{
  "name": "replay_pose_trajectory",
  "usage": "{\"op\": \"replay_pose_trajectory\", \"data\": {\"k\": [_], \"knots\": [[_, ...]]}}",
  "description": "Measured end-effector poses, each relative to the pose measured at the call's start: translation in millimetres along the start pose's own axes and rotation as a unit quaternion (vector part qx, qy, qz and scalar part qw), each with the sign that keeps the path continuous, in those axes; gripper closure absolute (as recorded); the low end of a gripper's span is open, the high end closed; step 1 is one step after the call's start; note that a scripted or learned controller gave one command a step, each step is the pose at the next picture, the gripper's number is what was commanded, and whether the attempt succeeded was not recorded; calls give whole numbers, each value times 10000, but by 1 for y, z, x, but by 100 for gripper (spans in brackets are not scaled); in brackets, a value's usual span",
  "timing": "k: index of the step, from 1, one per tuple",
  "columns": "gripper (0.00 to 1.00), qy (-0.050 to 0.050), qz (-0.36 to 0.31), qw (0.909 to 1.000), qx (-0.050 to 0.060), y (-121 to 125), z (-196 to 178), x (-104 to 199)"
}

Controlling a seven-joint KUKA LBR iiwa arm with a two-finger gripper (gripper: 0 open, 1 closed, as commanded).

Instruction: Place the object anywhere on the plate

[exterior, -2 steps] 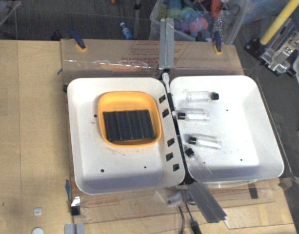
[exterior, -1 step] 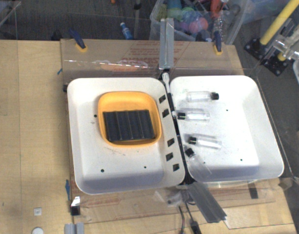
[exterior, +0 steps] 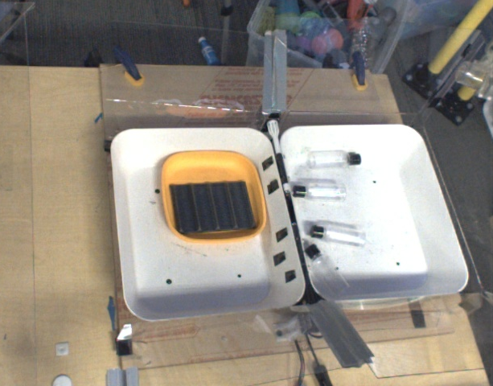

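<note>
Lying flat on the orange plate [exterior: 214,162] in the left white bin [exterior: 137,223] was a black ribbed block [exterior: 212,207], covering most of the plate's floor. Three clear, black-capped vials lay in the right white bin [exterior: 403,207], well apart from the plate: an upper vial [exterior: 333,158], a middle vial [exterior: 318,190] and a lower vial [exterior: 338,233]. Whether the end effector was released or clenched could not be told.

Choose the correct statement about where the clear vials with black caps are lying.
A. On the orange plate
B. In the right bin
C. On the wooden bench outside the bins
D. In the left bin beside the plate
B: the clear vials lie on the floor of the right bin, while the orange plate in the left bin carries a dark ribbed block.
</note>
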State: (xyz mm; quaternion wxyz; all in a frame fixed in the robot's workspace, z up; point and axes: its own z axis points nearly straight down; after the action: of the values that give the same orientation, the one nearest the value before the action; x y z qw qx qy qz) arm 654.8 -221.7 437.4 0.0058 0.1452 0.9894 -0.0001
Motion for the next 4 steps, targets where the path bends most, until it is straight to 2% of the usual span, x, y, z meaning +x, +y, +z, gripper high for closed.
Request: {"op": "replay_pose_trajectory", "data": {"k": [1, 2, 3, 4], "knots": [[100, 5, -187, 9998, -3, 0, 0, -2], [100, 1, -1859, 9826, -6, 1, 0, -2], [100, 1, -3252, 9457, -12, 5, 0, -13], [100, -2, -4851, 8745, -17, 4, 0, -13]]}}
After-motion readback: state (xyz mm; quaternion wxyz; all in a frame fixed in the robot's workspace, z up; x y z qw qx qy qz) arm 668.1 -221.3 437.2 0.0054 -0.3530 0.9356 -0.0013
